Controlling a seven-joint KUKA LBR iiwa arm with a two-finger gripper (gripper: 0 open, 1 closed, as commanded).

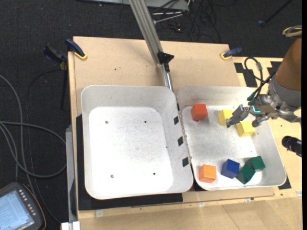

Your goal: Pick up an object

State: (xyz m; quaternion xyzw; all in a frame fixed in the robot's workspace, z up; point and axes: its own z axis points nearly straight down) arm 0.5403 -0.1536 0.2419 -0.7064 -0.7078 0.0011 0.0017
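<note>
Right bin [268, 150] count: two yellow cubes [225, 116], two orange [199, 112], two green [257, 163], one blue [230, 168]. Gripper [239, 116] hovers between yellows; jaw state unclear.

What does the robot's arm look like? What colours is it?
The arm is round and chunky, with an orange band above a grey wrist. Black cables loop along its side. At the end sits the gripper, a dark grey metal piece with a small teal mark on it.

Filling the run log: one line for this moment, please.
claw: over right bin, between two yellow blocks | grasp: unconfirmed | left bin: untouched
</note>
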